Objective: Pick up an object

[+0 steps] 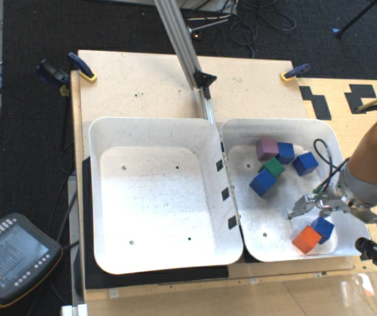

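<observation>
The right bin (327, 137) holds several blocks. A pink block (266, 148), a blue block (285, 152) and another blue block (305, 163) lie near its far side. A green block (274, 167) leans on a larger blue block (263, 183) toward the middle. At the near right corner an orange block (306, 239) touches a small blue block (323, 229). My gripper (302, 207) hangs low over the bin floor, just above and left of the orange and blue pair, with nothing visibly in it.
The left bin (109, 133) sits beside the right one, sharing a middle wall (227, 189). A slanted metal pole (178, 31) crosses the bench's far side. A black cable (325, 151) loops from the wrist over the right bin. A teach pendant (10, 259) lies at the lower left.
</observation>
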You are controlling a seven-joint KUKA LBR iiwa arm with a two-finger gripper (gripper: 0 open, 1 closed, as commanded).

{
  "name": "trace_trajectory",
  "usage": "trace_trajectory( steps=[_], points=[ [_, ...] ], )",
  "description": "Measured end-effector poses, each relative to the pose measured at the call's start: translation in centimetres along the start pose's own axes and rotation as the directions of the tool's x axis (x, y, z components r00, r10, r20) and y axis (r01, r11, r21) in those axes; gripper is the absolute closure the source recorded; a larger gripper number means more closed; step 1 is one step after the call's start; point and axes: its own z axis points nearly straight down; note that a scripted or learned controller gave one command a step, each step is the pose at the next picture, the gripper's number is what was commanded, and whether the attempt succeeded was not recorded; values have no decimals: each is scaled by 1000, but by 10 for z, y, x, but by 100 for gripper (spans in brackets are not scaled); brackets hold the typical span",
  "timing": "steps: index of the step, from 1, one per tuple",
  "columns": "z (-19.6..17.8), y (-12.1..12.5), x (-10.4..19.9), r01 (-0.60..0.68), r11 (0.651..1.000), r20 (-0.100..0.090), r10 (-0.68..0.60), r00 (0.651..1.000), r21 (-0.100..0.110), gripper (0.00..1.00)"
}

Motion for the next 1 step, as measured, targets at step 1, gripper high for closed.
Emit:
trace_trajectory(
  steps=[1],
  points=[
    [-13, 2, 0, 1, 1000, 2, -1, 1000, -7, 100]
  ],
)
